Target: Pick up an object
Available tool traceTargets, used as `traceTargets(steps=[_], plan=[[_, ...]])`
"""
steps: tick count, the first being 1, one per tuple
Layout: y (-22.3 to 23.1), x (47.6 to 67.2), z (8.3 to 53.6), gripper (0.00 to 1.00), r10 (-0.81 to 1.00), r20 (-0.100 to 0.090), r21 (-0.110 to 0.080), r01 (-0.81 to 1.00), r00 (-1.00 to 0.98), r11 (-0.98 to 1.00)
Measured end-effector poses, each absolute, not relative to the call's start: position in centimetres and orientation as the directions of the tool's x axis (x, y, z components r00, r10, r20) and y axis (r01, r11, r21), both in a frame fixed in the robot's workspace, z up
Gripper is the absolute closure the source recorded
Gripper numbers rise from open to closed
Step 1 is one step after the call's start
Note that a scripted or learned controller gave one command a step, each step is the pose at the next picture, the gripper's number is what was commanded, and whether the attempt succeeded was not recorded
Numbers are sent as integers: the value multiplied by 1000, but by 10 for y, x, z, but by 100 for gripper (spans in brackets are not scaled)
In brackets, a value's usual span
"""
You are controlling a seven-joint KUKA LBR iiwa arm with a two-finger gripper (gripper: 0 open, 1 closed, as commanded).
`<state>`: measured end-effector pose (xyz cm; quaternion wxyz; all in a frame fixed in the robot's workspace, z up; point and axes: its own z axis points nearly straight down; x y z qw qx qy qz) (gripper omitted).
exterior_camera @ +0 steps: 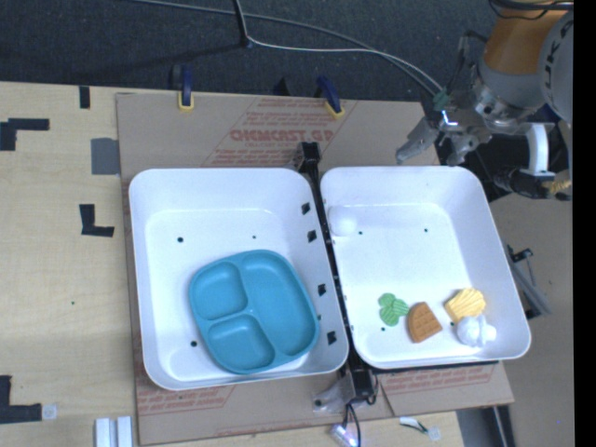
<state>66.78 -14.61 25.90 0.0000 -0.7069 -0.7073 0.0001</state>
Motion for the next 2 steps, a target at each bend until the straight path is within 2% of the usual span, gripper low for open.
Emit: traceTargets(steps=[1,2], plan=[[-127,665,77,0,1000,1,-10,1000,10,-10],[-106,586,86,0,1000,0,1,1000,0,0]])
